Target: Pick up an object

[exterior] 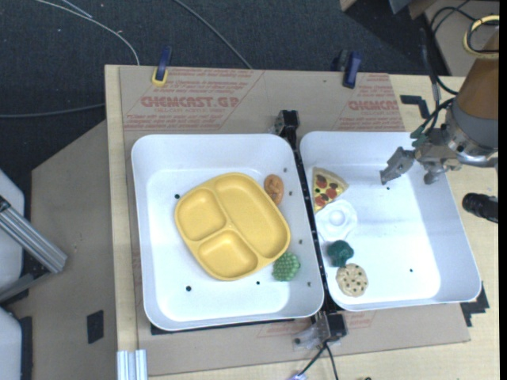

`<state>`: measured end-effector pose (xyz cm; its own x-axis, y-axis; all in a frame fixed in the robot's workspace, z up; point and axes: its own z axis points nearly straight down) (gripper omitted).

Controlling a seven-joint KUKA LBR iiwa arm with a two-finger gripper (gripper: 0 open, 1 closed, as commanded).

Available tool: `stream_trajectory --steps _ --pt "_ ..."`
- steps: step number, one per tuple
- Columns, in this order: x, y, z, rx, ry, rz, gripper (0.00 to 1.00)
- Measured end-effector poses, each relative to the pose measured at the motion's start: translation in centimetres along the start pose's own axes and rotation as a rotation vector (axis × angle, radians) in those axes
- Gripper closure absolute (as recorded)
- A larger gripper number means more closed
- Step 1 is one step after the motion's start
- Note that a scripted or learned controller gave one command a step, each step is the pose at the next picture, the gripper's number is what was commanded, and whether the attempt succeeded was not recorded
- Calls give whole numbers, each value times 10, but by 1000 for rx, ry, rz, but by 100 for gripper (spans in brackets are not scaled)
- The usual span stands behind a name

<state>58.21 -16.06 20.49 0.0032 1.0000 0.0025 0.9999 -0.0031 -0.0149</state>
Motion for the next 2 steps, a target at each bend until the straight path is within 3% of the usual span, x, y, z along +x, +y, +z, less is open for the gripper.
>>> stream_trajectory --steps 1,2 --pt "1 3 -9 -14 -3 -3 0" --pt "8 -2 38 -9 -1 -3 0"
